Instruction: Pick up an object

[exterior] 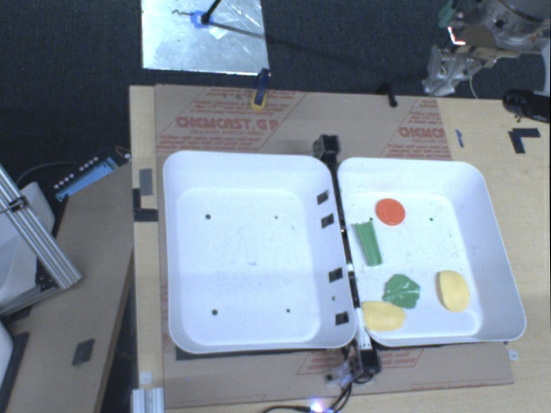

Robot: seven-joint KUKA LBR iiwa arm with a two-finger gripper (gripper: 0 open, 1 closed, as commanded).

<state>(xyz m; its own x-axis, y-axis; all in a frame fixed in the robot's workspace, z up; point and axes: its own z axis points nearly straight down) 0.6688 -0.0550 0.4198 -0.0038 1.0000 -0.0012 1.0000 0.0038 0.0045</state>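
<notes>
**Gripper raised beyond the bins, objects lying in the right one**

Gripper (pixel 443 74) hung high at the upper right corner of the view, past the far edge of the bench and clear of both bins; whether it was open or closed could not be told, and nothing could be seen in its hold. Above it sat the grey wrist (pixel 508 11) of the arm.

Every object lay in the right bin (pixel 495 231). An orange disc (pixel 390 212) rested near the middle of its far half. Just below and to the left, a green bar (pixel 368 243) lay close to the bin's left wall. A green leafy piece (pixel 401 290) sat toward the near edge, just beside a yellow oval piece (pixel 383 316) at the near left corner. Another yellow oval piece (pixel 453 290) lay near the near right corner. The left bin (pixel 185 179) stood alongside, the two touching along their shared edge.
</notes>
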